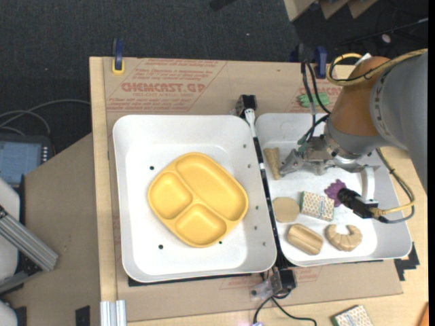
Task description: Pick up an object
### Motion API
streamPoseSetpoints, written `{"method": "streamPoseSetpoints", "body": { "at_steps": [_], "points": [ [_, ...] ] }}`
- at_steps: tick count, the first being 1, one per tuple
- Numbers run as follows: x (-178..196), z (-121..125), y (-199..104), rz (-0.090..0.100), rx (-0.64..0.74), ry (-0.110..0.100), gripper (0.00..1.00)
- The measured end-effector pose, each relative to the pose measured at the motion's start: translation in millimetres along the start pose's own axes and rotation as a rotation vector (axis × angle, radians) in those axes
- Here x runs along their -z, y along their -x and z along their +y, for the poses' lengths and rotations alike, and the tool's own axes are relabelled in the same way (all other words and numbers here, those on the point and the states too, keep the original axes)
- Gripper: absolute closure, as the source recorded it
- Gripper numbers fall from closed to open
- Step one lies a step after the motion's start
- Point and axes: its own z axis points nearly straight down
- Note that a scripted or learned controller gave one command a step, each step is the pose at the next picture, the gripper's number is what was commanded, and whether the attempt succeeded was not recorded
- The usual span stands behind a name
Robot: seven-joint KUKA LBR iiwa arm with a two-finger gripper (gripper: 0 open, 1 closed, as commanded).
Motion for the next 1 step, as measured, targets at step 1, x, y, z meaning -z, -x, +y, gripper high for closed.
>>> {"method": "streamPoseSetpoints", "body": {
  "at_steps": [1],
  "points": [
    [0.0,-80.9,83.0,0.002,-0.010,-0.008,0.00]
  ]
}}
